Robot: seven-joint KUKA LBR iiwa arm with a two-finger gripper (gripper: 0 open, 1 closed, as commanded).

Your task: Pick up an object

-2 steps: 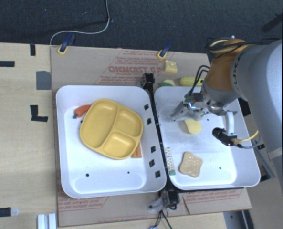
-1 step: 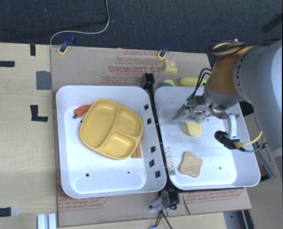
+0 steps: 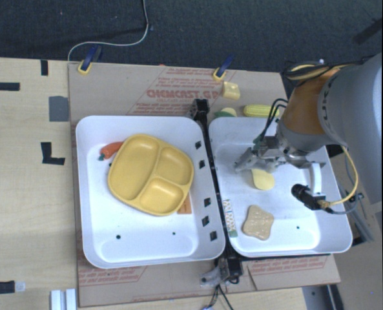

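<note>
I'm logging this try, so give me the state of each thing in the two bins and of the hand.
Yellow divided plate: lying tilted in the left bin, nothing in its compartments.
Orange piece: partly hidden under the plate's edge.
Pale yellow piece: lying in the right bin, just below the hand.
Tan cracker-like piece: lying flat, apart from the others.
Hand: low over the right bin.

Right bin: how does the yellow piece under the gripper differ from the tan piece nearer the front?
The yellow piece is smooth, rounded and pale yellow; the tan piece is flatter, squarish and speckled beige. The yellow piece lies right at the gripper; the tan piece lies apart, nearer the front wall. Both rest on the floor of the right bin.
</note>
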